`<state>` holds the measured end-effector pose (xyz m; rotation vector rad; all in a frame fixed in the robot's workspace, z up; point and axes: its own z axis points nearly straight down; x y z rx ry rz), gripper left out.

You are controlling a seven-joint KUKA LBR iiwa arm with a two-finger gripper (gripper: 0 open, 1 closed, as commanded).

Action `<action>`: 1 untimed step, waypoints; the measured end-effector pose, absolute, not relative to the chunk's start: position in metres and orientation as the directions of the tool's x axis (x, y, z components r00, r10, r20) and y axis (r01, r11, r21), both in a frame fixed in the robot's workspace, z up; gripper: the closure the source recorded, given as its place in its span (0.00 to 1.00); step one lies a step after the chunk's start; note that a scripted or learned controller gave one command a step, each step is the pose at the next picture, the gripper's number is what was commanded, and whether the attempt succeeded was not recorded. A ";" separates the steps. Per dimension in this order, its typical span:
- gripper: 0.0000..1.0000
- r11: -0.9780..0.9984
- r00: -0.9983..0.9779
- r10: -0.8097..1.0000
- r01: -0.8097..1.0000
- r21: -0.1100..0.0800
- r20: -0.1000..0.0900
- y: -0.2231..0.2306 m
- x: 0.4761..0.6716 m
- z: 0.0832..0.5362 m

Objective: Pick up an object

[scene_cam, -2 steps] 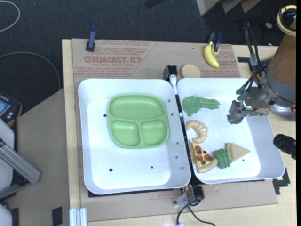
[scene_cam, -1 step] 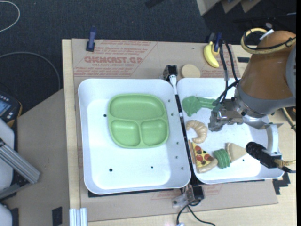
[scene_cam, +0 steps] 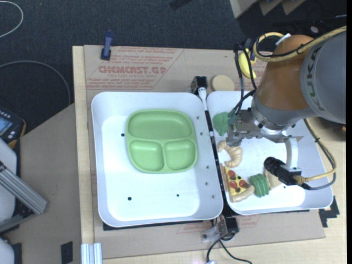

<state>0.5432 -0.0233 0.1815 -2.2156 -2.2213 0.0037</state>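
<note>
Here we see the jaws [scene_cam: 237,132] low in the right bin [scene_cam: 313,199], just above the croissant [scene_cam: 234,154]; their opening we cannot tell. Pizza slice [scene_cam: 237,184] nearby; green tray [scene_cam: 161,140] in the left bin [scene_cam: 110,202]

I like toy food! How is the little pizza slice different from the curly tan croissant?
The flat triangular toy pizza slice is yellow with red toppings; the curved tan toy croissant is plain and puffy. The pizza slice lies near the right white bin's front edge; the croissant sits farther back, just below the gripper. Both lie near that bin's left wall.
</note>
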 end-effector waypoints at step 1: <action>1.00 0.005 -0.005 1.000 1.000 0.017 0.003 0.008 0.500 0.331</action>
